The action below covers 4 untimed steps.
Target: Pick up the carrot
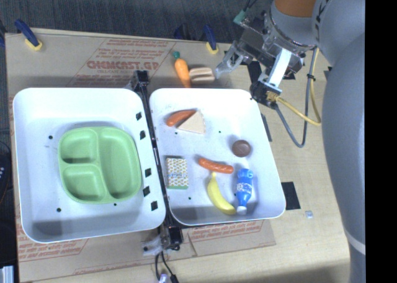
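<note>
Camera view: the small orange carrot with a green top [181, 71] lies outside both bins. It rests on the brown cardboard sheet with red print [111, 64] that covers the table, just past the 12 o'clock rim of the right shallow white bin [247, 113]. It lies at a slant, with its green end pointing toward 11 o'clock. Just beside it, at its 3 o'clock, sits a tan and brown bun-shaped piece [201, 75].

The tool [224, 64] hangs at 3 o'clock of that bun piece, close to it and apart from the carrot. From this angle I cannot tell whether it is released or clenched.

Inside the right bin:
- At 11 o'clock, an orange-red sausage [180, 116] touches a pale wedge of bread [193, 124].
- At 3 o'clock is a brown round disc [242, 148].
- Near the middle lies a second orange-red sausage [216, 165].
- At 5 o'clock, a yellow banana [218, 196] lies just beside a blue and white bottle [244, 188].
- At 8 o'clock, a small patterned rectangular packet [176, 172] lies by the bin wall.

The left shallow white bin [37, 120] holds a green divided plastic tray [98, 164] at its middle.
</note>
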### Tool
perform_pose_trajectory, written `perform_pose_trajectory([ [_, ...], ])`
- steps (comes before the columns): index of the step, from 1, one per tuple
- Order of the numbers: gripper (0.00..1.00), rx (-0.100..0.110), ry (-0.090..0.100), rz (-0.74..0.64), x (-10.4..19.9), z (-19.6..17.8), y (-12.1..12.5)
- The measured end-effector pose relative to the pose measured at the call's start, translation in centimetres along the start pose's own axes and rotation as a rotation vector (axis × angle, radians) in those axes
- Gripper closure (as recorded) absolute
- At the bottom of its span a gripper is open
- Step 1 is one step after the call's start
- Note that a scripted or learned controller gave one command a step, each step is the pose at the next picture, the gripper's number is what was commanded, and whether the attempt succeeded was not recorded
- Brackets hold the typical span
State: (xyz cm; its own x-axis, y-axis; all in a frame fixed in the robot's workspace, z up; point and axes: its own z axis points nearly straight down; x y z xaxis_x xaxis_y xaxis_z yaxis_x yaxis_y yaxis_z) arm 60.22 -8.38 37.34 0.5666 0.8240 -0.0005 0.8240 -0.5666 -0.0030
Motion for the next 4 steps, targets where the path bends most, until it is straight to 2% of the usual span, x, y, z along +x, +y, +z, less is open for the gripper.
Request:
perform_pose_trajectory([
  [1,0.0,0.003,-0.002,0.376,3.0,7.3,4.5],
  [2,0.0,-0.001,0.002,0.377,-1.2,-7.7,0.1],
  [3,0.0,0.003,-0.003,0.506,-3.3,1.9,5.4],
  [4,0.0,0.007,-0.003,0.616,-3.8,18.9,6.9],
])
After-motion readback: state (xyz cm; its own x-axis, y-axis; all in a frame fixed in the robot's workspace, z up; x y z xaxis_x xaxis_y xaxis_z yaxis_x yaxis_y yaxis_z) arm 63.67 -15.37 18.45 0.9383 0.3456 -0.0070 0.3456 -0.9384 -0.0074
